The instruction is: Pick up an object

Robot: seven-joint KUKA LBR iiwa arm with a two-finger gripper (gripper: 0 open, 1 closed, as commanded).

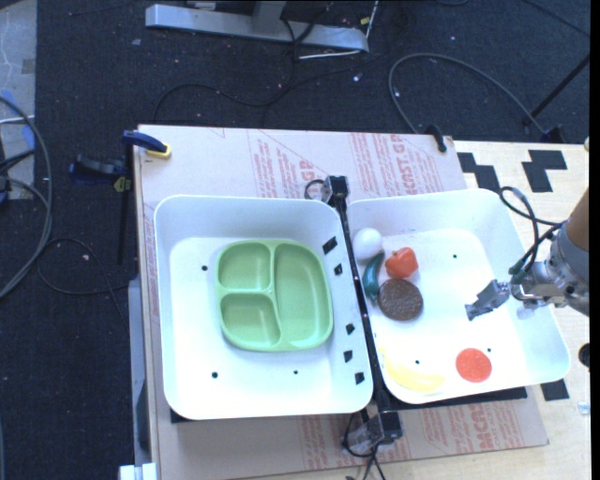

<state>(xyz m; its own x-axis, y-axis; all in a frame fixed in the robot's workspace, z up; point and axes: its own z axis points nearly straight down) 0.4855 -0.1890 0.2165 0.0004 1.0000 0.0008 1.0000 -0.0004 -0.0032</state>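
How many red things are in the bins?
2, both in the right white bin: a small red tomato-like piece near its back-left, a flat red round disc near its front.

Dark speckled floor [75, 375] all around, scattered with pale flecks. Black cables [450, 70] loop across it up top, and more curl along the left edge. A grey metal base [253, 26] sits at the top, wires trailing off it. The tabletop [272, 159] is a pale board printed with red lettering, and a blue and yellow clamp [145, 143] grips its far left corner. A black and white checker pattern [511, 169] shows at right. Light is bright and even.
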